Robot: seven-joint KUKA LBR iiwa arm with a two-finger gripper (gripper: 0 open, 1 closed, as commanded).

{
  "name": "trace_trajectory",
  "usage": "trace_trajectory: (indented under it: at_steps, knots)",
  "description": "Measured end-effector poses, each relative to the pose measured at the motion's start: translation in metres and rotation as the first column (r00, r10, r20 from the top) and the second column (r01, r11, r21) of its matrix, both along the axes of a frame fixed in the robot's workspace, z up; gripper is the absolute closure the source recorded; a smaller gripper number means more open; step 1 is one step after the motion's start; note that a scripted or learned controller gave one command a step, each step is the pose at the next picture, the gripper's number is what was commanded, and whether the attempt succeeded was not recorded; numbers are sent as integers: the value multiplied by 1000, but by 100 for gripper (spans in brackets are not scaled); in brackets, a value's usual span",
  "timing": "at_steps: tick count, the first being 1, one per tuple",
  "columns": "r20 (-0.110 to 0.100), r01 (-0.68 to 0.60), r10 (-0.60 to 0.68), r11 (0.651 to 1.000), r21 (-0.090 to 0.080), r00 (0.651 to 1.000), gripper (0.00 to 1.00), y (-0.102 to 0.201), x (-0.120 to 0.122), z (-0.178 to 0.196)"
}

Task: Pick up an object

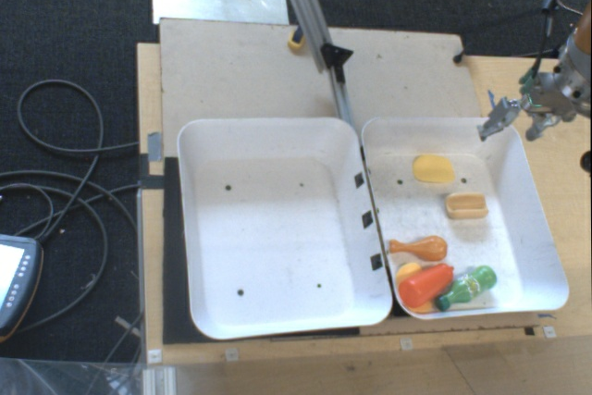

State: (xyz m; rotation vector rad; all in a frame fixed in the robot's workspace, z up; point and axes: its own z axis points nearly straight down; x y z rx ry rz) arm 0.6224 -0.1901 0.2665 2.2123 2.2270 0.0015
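Surroundings: dark carpeted floor (74,14) with loose black cables (55,143) on the left; a wooden table (277,69) carries both bins.
Left bin (268,291): white, shallow, nothing lying on its floor.
Right bin (536,227): white, touching the left bin along a shared edge.
Far items: yellow round piece (433,168) nearest the back wall; tan hot-dog bun (466,204) just beside it, toward the front.
Near items: orange drumstick (421,247), red-orange pepper (425,285) and green bottle (467,287) clustered at the front edge.
Arm (578,60): enters from the right, above the right bin's back right corner.
Jaws (516,118): spread apart, grasping nothing, above the rim and well apart from every item.
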Motion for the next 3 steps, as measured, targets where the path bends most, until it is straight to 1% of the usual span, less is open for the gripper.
trace_trajectory:
  at_steps: [1,2,3]
  knots:
    - [0,0,0,1000,0,1000,0,0,0,0]
    - [-6,3,-3,1000,2,1000,0,4,0,-62]
    - [-4,0,0,1000,2,1000,0,11,5,-108]
